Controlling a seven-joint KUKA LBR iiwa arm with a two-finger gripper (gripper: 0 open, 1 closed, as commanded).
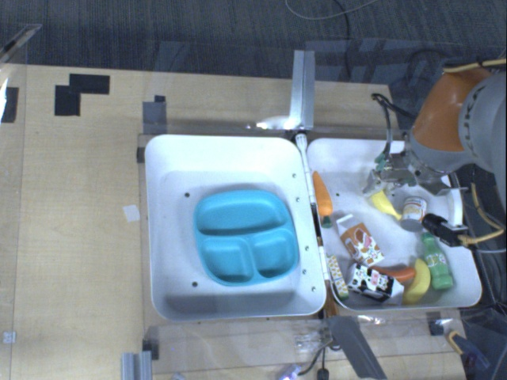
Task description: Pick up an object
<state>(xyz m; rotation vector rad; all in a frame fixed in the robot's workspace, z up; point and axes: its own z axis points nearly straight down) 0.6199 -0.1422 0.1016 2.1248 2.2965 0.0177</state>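
Tool point(390, 179) hangs over the right bin point(348, 158) by a yellow banana point(385, 203) — its grip state unreadable

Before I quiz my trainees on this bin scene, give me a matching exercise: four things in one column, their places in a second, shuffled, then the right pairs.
Things:
1. blue divided tray
2. carrot
3. green bottle
4. gripper

Places:
A. near the right bin's right wall, toward its front
B. over the back of the right bin, above a yellow banana
C. in the middle of the left bin
D. along the right bin's left wall, beside the divider

Pairs: 1-C, 2-D, 3-A, 4-B
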